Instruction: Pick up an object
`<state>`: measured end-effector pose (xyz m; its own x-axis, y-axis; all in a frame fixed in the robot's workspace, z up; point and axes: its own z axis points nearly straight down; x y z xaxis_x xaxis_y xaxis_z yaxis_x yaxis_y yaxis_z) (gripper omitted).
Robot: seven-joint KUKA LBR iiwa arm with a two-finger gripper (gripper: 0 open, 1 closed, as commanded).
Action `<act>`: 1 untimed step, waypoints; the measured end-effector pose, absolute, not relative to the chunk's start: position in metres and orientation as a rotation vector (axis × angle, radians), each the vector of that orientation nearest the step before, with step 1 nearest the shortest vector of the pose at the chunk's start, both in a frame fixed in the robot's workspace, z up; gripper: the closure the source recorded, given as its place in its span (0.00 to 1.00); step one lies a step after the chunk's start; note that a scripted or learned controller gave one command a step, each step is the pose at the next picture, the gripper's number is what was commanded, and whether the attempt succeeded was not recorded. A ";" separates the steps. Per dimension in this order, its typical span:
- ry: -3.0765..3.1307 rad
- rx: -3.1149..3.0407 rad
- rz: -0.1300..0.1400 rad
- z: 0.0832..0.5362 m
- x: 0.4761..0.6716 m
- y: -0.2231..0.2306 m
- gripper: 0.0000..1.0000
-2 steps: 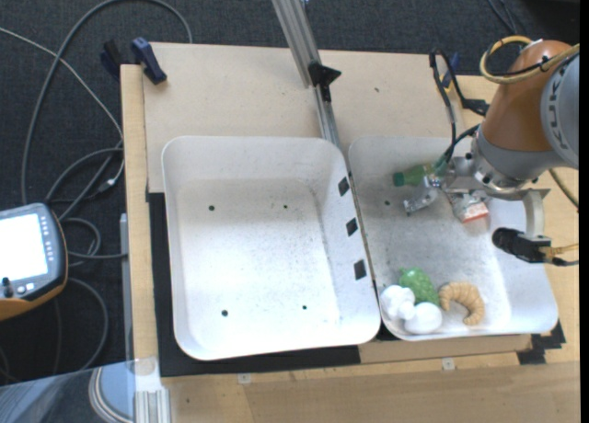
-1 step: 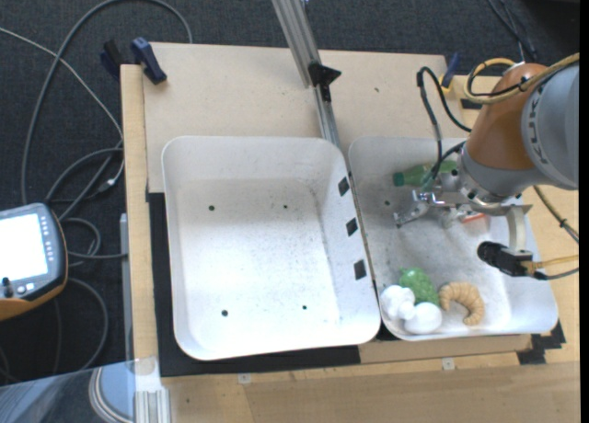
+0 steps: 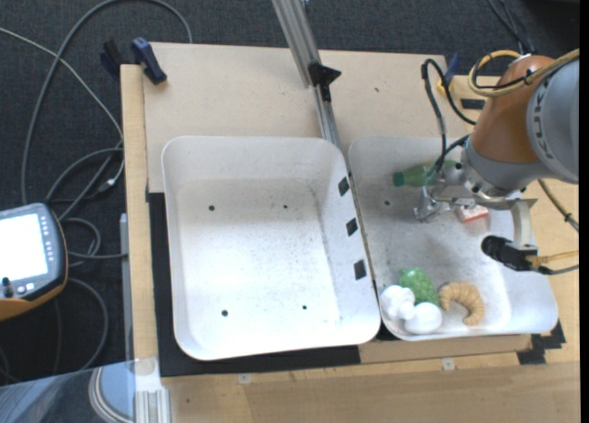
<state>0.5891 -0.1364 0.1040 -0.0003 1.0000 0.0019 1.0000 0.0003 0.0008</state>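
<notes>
My gripper [image 3: 431, 205] hangs low over the back half of the right bin [image 3: 391, 242], under the grey and orange wrist. A small green object [image 3: 410, 176] lies just left of it and behind it. A red and white item [image 3: 472, 214] sits just to its right, partly under the wrist. At the bin's front edge lie a green lump [image 3: 416, 281], two white rounded pieces [image 3: 398, 300] [image 3: 424, 318] and a tan croissant-shaped toy [image 3: 466, 302]. Nothing visible is lifted off the bin floor.
The left bin [image 3: 253, 246] stands beside the right one, with a raised divider wall between them. A metal pole [image 3: 294, 26] slants in from the top toward the bins' shared back corner. Cables run along the bench's right side by the arm.
</notes>
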 end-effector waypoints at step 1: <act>-2.225 -2.226 -0.005 0.149 0.587 -0.140 1.00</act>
<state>0.5867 -0.1396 0.1488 0.0002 1.0000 -0.0018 1.0000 -0.0002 0.0065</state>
